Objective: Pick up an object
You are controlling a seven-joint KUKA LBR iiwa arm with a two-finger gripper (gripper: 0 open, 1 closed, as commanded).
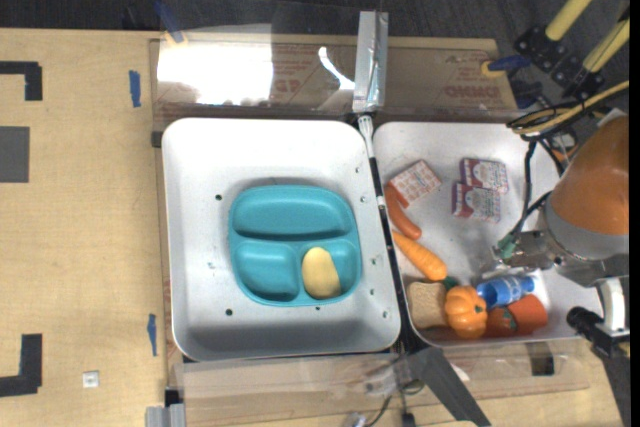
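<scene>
- I see the arm [597, 195] reaching in from the right over the right bin [440, 140]; its orange band sits above the bin's right side
- The gripper [520, 253] is low over the right bin, just above the blue bottle [505, 292]; from this slanted view I cannot tell how it is set, and I see nothing clearly caught in it
- The right bin carries the candidates for picking; along its front edge lie a slice of bread [425, 303], a small orange pumpkin [466, 309], the blue bottle and a red item [527, 314], all crowded together and touching
- An orange carrot [421, 255] lies at a slant near the bin's left wall; a reddish sausage-like piece [401, 215] lies just above it
- A small white-and-red packet [414, 181] lies towards the back left; two purple-and-white packets [479, 188] lie side by side near the back, well apart from the front cluster
- The left bin [195, 245] holds a teal divided tray [290, 220]; a yellow potato-like item [321, 272] rests in the tray's front right compartment
- Both bins rest side by side on the tan worktop [70, 245]; blue tape marks [134, 87] dot it
</scene>
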